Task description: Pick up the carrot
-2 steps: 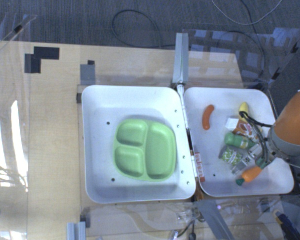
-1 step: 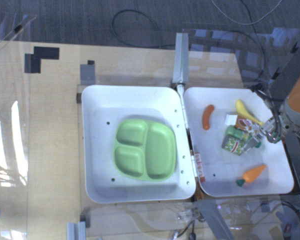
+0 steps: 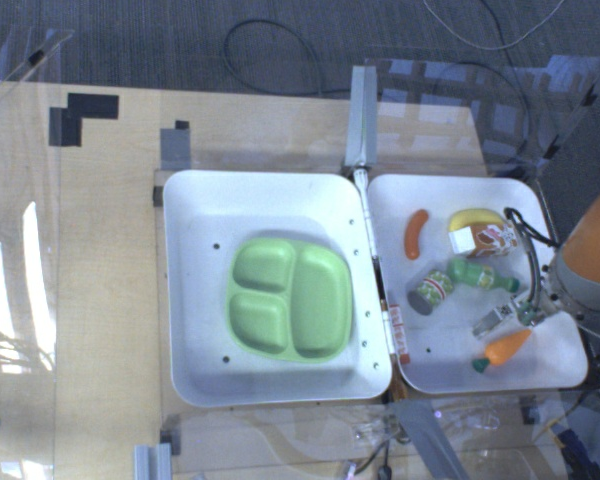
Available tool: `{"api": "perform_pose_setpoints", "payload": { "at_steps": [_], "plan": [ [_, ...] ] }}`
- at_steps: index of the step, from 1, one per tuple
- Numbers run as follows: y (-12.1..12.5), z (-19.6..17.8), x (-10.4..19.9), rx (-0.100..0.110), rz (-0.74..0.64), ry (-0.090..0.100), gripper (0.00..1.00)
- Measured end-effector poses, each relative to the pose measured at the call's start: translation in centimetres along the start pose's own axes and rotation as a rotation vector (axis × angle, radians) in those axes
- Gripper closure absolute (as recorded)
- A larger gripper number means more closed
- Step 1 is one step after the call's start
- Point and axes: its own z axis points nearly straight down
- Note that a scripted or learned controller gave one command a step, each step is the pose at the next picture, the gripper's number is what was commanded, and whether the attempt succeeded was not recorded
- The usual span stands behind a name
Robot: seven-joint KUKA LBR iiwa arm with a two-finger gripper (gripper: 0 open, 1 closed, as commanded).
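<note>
We look down on a pale wooden bench [image 3: 90, 298] with a dark grey carpet floor [image 3: 180, 18] behind it. Black cables [image 3: 280, 38] lie in loops on that floor. Some black tape marks [image 3: 80, 116] sit on the wood at the far left.

Two white bins stand side by side on the bench. The left bin [image 3: 195, 368] holds a green tray [image 3: 290, 298] with three sections. The right bin [image 3: 570, 368] holds the small things.

In the right bin we see the carrot [image 3: 502, 349]. It lies near the front right corner, orange with a green tip pointing left. Just above it is the gripper [image 3: 508, 316], which comes in from the right side. It sits close to the carrot, but nothing is between its fingers. We cannot tell how far apart its jaws are.

Near the gripper lies a green bottle [image 3: 480, 274] on its side. Beside that is a small grey can [image 3: 432, 290]. Farther back we see a red sausage [image 3: 414, 234], a yellow banana [image 3: 477, 217], and a red and white packet [image 3: 485, 239] touching the banana. The bottle is the closest thing to the gripper on its left.
</note>
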Motion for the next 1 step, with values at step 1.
{"api": "perform_pose_setpoints", "payload": {
  "at_steps": [1],
  "plan": [
    [-0.24, -6.53, 0.06, 0.01, 0.323, 0.004, 0.0]
  ]
}}
